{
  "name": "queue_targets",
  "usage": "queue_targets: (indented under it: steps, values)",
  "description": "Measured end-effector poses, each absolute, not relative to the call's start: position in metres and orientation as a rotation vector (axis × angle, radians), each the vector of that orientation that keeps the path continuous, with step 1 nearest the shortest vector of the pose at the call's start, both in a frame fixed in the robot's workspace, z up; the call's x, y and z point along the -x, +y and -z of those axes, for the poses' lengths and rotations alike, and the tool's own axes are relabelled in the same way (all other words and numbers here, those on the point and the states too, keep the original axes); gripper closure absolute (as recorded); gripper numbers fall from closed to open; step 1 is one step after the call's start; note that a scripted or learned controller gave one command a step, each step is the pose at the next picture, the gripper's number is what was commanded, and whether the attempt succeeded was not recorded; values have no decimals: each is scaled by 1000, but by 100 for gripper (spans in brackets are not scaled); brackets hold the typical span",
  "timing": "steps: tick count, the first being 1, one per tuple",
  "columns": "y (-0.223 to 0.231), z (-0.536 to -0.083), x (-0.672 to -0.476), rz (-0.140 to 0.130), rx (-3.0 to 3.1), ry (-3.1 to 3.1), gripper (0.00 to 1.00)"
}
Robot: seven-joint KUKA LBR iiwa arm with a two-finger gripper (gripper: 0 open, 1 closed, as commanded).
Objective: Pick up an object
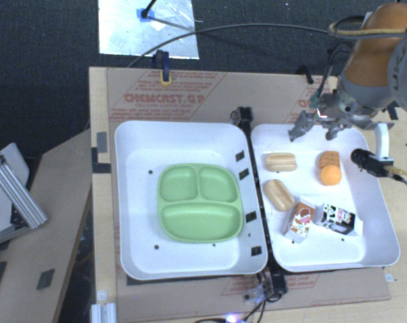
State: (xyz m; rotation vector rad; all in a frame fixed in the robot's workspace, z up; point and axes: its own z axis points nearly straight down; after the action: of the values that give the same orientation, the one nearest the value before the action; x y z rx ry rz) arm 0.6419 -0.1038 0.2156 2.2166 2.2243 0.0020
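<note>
My gripper (pixel 317 129) hangs over the far edge of the right bin (pixel 371 247), fingers spread open with nothing between them. Below it in that bin lie a pale bread roll (pixel 280 161) and an orange fruit-like piece (pixel 330 169), both nearer the camera than the fingertips. A second bread roll (pixel 278 194) lies slantwise further forward. Two small cartons sit toward the front: a red-and-white one (pixel 300 222) and a black-and-white one (pixel 338 219).
The left bin (pixel 139 247) holds a green divided plate (pixel 200 202). Black clips join the bins along the middle seam (pixel 251 194). A black cylindrical part with a cable (pixel 368 161) juts over the right bin's right side. A metal sheet (pixel 146 19) lies beyond the bench.
</note>
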Motion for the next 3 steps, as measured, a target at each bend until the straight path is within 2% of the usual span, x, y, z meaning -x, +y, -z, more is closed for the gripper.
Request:
queue_targets:
  steps: [1,3]
  values:
    - [-109,-155,-644,3,-2221,2224,0]
    - [-111,-87,-647,-5,-2219,2220,0]
